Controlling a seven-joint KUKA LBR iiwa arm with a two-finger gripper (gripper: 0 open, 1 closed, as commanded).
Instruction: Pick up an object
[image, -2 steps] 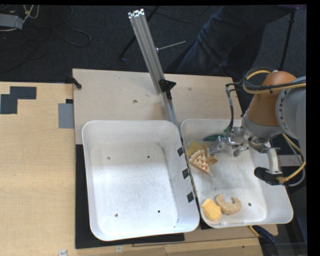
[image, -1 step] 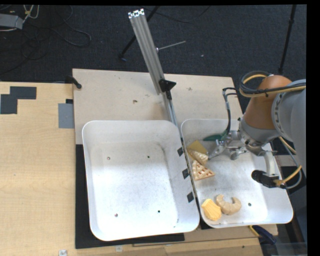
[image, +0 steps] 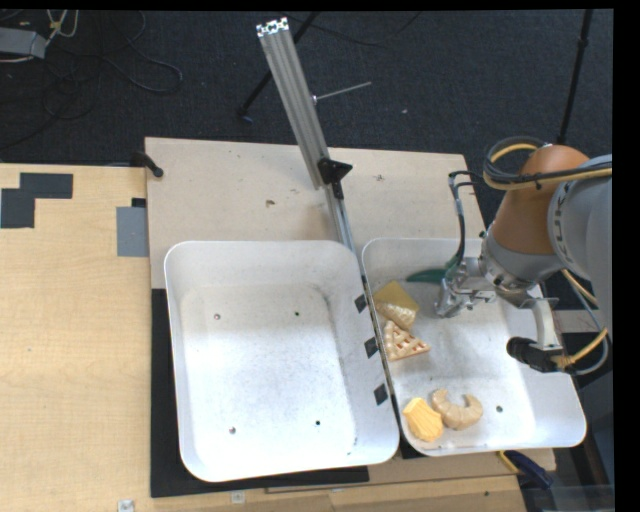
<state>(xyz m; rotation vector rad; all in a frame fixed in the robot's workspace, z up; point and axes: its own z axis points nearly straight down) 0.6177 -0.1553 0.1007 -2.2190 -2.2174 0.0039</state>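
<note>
Looking at the gripper (image: 452, 297), you find it low inside the right bin (image: 520, 420), near that bin's far wall, with the arm (image: 545, 215) bent over it from the right. You cannot tell whether it is open or closed, and nothing shows plainly between its tips, so judge the pick as not yet made. A small green thing (image: 428, 273) lies just beside the gripper, on its far left; whether they touch is unclear.

The rest sits to the gripper's left and nearer the camera. Just to its left lies a tan block (image: 393, 296), with a pale ridged piece (image: 399, 314) against it and a waffle wedge (image: 405, 346) below that. Well nearer the camera lie a yellow piece (image: 422, 419) and a beige curled piece (image: 458, 408), touching each other.

Count six loose objects, one of each kind, all in the right bin. There are two bins on the bench (image: 250, 195); the left bin (image: 190, 300) lies beyond the divider, well to the gripper's left. What is left is the whole grasp and lift.
</note>
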